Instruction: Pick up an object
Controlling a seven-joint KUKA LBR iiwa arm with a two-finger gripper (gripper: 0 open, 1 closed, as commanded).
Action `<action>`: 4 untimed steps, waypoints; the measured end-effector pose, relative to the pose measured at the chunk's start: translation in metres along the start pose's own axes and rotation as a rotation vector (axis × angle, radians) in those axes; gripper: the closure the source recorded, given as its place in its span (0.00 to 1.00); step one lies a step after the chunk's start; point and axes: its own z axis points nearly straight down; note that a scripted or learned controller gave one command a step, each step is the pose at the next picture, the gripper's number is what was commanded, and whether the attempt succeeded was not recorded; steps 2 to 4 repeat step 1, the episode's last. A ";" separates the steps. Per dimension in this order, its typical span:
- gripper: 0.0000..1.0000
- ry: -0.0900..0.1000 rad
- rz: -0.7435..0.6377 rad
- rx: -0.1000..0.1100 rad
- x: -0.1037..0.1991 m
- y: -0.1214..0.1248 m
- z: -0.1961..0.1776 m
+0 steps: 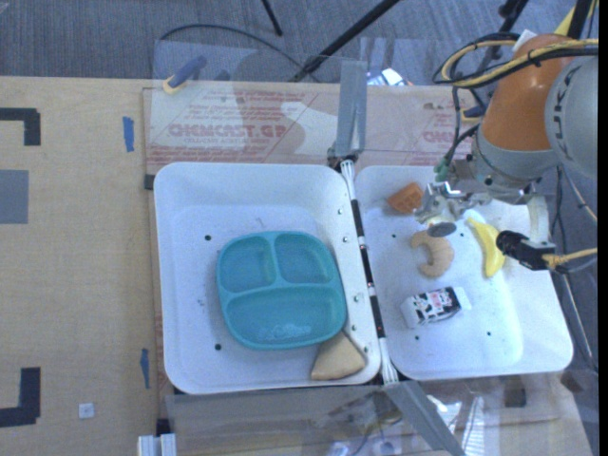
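Grey metal gripper [443,209]: over right white plastic bin [541,335], grip state unclear | tan croissant [434,254] just below | yellow banana [486,245] right | orange wedge [406,198] left

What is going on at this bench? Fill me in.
A grey robot arm with an orange band reaches over the right white bin, its gripper low between an orange wedge-shaped piece and a tan croissant-shaped toy. A yellow banana and a small black-and-white carton lie nearby. The left white bin holds a teal divided plate and a tan wedge.
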 end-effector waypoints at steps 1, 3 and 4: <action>1.00 0.000 -0.007 0.001 0.059 -0.020 -0.030; 1.00 0.000 -0.007 0.001 0.059 -0.020 -0.030; 1.00 0.000 -0.007 0.001 0.059 -0.020 -0.030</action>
